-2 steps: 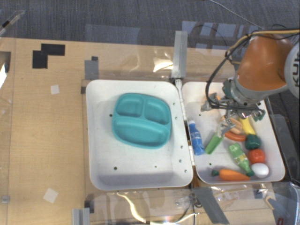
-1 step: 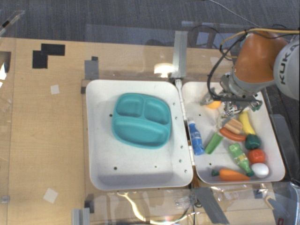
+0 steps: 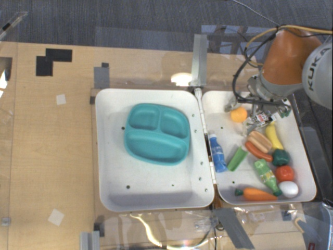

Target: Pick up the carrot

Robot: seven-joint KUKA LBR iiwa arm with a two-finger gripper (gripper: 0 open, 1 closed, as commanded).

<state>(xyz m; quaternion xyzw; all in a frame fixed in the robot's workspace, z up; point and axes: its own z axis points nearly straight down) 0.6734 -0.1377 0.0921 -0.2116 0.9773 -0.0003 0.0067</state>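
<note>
The carrot I'm after is a small orange toy with a green stub at its left end. It lies flat on its side, roughly level across the view, its tapered tip pointing right. It rests on the floor of the right bin, close to that bin's near rim. Its tip nearly meets a white egg, and a green bottle lies just behind it.

The divided plate lay in the left bin. In the right bin, the carrot lay at the near edge, the egg to its right, the bottle along the left wall.
</note>
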